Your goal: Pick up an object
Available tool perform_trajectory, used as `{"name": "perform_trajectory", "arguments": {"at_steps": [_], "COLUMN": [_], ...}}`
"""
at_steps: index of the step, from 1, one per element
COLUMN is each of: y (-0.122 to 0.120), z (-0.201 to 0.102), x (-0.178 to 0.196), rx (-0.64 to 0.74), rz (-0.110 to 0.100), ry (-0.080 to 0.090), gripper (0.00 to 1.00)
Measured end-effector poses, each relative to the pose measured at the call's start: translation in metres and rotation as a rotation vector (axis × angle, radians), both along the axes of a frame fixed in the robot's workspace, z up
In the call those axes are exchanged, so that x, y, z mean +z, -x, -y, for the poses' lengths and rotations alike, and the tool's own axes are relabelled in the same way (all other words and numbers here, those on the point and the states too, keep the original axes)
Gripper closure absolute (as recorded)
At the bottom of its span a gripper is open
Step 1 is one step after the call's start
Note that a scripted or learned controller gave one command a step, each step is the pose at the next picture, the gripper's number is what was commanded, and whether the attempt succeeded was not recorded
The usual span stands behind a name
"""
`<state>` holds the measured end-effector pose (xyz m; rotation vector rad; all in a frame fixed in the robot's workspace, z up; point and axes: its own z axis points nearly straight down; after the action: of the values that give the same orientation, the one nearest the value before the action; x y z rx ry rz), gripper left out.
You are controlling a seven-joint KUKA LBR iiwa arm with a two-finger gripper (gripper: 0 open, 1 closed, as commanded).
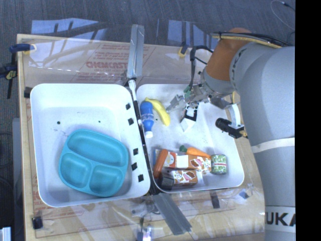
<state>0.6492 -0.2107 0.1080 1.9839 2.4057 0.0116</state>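
1. Objects for picking lie in the right white bin (235,154): a yellow plastic banana (159,111), a blue-and-white bottle (147,116), an orange carrot-shaped toy (195,151), printed cartons (181,168) and a small green-labelled can (218,164).
2. Your grey arm (261,84) reaches into that bin's far end; the claw (192,110) sits over a small white-and-black object (189,117).
3. Claw state: you cannot tell from this slant whether it is spread, pressed together or pinching the object.
4. Progress, as judged: nothing is lifted clear, so the grasp and raise remain.
5. A turquoise divided plastic tray (94,162) rests in the left white bin (45,104) on the bench (75,54).
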Motion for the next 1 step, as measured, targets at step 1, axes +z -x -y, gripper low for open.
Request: {"name": "perform_trajectory", "arguments": {"at_steps": [1], "y": [-0.0037], "z": [-0.0003], "x": [0.0133], "rx": [0.008], "rz": [0.013], "ry": [0.007], "gripper": [1.0]}}
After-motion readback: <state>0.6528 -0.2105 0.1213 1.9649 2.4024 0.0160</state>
